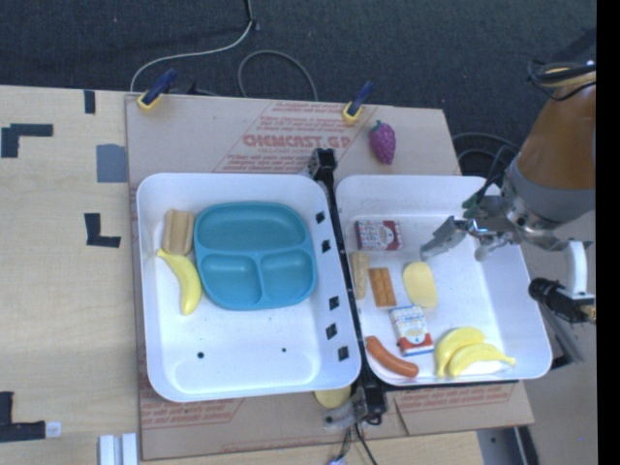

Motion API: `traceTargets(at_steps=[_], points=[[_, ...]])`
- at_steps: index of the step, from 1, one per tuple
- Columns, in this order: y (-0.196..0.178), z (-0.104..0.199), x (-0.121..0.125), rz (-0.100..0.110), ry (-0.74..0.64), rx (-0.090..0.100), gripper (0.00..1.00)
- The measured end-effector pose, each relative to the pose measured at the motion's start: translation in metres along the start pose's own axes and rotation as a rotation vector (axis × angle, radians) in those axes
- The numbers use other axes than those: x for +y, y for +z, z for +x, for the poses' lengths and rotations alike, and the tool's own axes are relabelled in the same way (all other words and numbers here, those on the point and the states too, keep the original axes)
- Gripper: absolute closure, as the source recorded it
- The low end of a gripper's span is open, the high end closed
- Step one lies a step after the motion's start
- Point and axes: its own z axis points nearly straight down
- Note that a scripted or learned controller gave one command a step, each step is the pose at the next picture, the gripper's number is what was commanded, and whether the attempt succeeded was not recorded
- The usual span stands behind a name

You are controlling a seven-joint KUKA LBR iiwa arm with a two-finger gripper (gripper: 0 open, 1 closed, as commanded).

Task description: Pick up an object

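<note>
The gripper (463,241) hangs over the right bin (523,303), its fingers (438,239) spread with nothing between them, just right of the yellow potato-like piece (419,284), which looks the nearest thing to take. To do it well, I'd say the arm should shift left until the piece sits squarely between the fingers, drop straight down and close across its narrow width, keeping clear of the small red carton (378,234) above it. That bin also holds a cracker (383,287), a second carton (412,329), a sausage (389,357) and a bunch of bananas (467,351). The left bin (242,356) carries a blue divided plate (256,255), a bread piece (177,231) and a single banana (185,281). A purple grape cluster (384,141) lies on the bench (58,260) outside both
</note>
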Motion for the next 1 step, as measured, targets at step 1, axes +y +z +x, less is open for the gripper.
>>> traceTargets(at_steps=[1], points=[[0.0730, 0.0540, 0.0475, 0.005, -0.006, 0.002, 0.00]])
